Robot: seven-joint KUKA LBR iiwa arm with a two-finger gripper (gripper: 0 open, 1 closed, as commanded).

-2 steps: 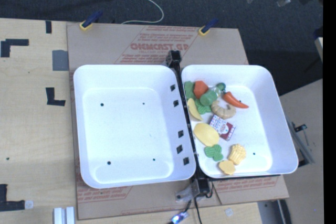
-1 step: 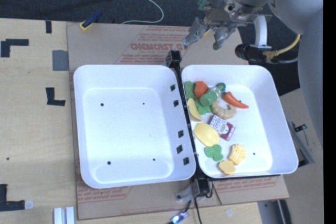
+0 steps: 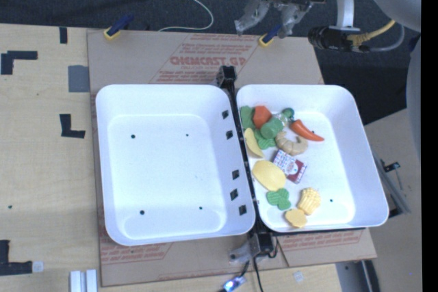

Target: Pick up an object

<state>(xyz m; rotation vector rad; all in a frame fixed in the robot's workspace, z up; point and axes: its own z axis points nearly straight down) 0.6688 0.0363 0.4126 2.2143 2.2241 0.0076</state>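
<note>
Toy food lay heaped in the right bin near its inner wall. The yellow lemon looked light, rigid and slick, best pinched across its narrow middle; its long axis ran diagonally toward the bin's near-right corner. Beyond the bins' far edge, the gripper hung spread and held nothing.

Two bins side by side on cardboard sheet. Toy food pile in right bin, toward its left wall. Left bin alongside.

Cardboard sheet under both bins (printed red), white cable.
</note>
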